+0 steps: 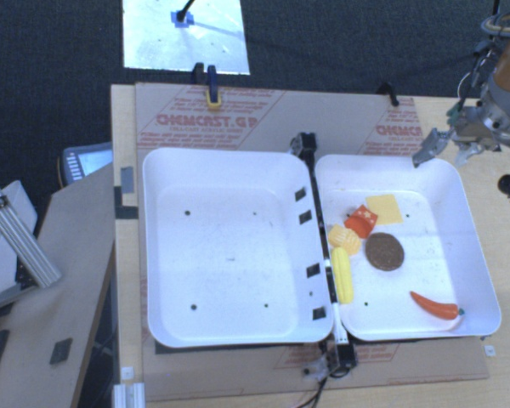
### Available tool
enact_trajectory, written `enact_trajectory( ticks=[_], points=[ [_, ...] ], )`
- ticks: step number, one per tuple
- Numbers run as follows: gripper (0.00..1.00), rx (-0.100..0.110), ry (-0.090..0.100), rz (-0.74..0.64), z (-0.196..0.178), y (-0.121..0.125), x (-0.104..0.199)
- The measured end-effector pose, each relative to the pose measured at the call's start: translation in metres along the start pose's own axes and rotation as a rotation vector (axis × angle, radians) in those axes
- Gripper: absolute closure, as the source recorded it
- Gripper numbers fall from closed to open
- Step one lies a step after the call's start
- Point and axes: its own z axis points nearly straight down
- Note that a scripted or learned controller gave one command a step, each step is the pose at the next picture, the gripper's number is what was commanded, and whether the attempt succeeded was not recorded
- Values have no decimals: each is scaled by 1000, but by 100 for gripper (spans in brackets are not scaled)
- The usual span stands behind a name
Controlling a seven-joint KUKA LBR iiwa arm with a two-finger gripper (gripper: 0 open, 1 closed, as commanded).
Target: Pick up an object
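Pincer (448, 144) spread and bare above the right bin's (474, 219) far rim, so seemingly at the approach step, needing next to swing inward and descend over the brown disc (384, 252) near that bin's middle.

I've got one fixed camera, mounted above the bench (408, 113), looking down at a slant. Far enough back that both white bins fit whole: left bin (229, 164) and right bin (472, 228) side by side mid-frame. Far edge of the bench sits toward the top, near edge at the bottom, dark floor (51, 32) beyond. Arm (506, 66) comes in at my upper right, hand (450, 143) over the right bin's far corner
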Motion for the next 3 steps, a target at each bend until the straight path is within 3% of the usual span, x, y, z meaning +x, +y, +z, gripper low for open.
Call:
enact_trajectory(
  ticks=[1, 2, 3],
  points=[
    [0, 5, 3, -2, 147, 10, -6],
    [0, -6, -2, -1, 66, 12, -8],
    [100, -6, -2, -5, 59, 12, -7]
  ],
)
